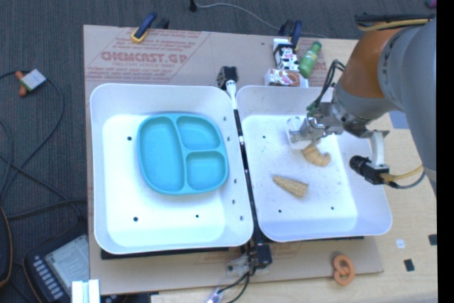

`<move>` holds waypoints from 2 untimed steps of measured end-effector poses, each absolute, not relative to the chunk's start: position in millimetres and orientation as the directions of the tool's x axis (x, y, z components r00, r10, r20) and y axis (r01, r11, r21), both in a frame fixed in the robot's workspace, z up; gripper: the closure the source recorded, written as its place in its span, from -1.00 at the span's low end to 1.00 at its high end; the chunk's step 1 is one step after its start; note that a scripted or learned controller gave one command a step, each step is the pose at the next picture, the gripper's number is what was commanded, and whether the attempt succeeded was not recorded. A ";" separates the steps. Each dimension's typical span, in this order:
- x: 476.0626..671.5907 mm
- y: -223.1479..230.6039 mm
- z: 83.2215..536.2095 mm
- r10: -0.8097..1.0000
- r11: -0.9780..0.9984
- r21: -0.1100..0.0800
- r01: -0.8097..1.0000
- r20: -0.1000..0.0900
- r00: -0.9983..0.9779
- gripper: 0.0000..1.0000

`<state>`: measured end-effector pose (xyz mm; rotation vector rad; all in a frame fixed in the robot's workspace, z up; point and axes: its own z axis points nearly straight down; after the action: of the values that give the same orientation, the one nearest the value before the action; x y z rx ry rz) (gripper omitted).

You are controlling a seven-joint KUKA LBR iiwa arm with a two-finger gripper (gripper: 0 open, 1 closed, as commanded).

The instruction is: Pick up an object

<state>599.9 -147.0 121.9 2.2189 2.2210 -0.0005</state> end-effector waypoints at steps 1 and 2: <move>650.2 -124.8 139.1 1.000 0.001 0.000 1.000 -0.002 -0.001 1.00; 650.2 -125.0 139.1 1.000 0.001 0.000 1.000 -0.002 -0.001 -1.00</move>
<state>650.2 -125.0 139.1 2.2193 2.2216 -0.0031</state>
